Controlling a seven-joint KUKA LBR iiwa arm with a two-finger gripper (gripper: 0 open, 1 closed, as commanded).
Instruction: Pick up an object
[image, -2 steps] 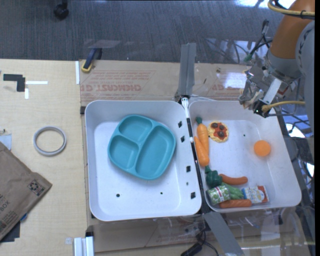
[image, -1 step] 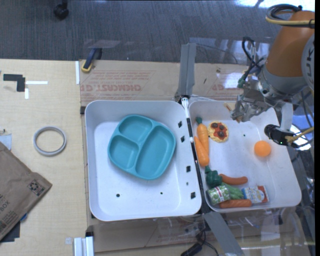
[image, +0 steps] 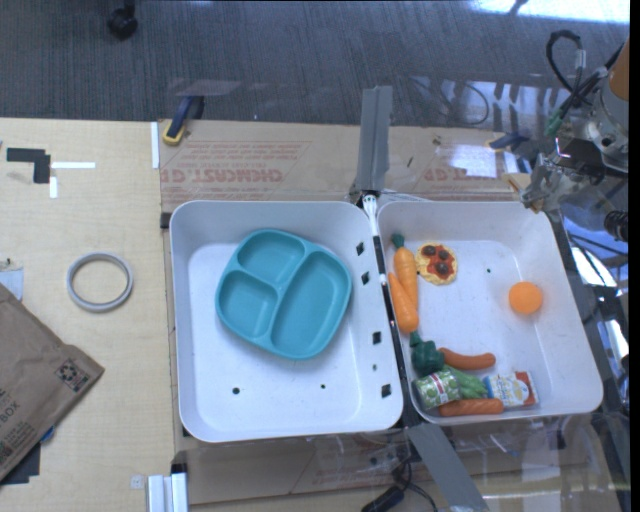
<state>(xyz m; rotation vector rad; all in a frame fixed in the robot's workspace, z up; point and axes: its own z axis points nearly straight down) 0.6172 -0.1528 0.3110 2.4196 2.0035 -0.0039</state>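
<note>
Nearest edge, right bin (image: 560, 395): a packet (image: 512, 388), green toy veg (image: 450, 385) and small sausages (image: 468, 358) are crowding the near corner. Further in, two carrots (image: 404, 285) are lying along the left wall, a little pizza (image: 437, 263) just beside them, an orange ball (image: 525, 298) sitting alone near the right wall. Left bin (image: 190, 330) is carrying a teal divided plate (image: 284, 293). Farthest, the tool (image: 545, 190) is hovering over the right bin's far right corner, carrying nothing; fingers too blurred, cannot tell their spacing. Judging this the approach step: next it is needing to descend, the ball being nearest and clearest.
</note>
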